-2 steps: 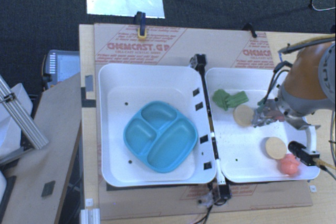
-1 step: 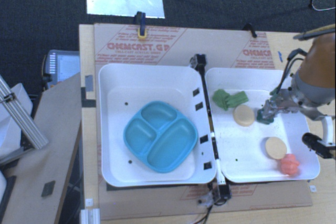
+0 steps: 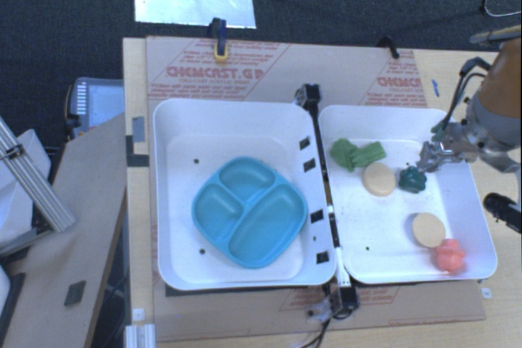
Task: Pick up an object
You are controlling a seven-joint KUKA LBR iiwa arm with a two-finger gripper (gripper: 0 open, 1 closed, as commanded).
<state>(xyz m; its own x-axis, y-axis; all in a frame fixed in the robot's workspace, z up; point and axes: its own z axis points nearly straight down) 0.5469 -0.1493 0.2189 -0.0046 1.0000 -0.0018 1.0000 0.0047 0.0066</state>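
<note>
My claw (image 3: 426,160) hangs just above the dark green toy (image 3: 412,180) in the right bin (image 3: 473,212); how wide it stands I cannot tell; I should descend straight, avoiding the cream disc (image 3: 379,179) beside it.

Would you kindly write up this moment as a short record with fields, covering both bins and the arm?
left bin: holds a blue divided plate
right bin: green toy, dark teal toy, two tan round pieces, pink toy
arm: reaches in from the right, over the right bin's far right side
claw: just above and right of the dark teal toy
held item: none visible between the fingers
bench surface: cardboard sheet under both bins
</note>
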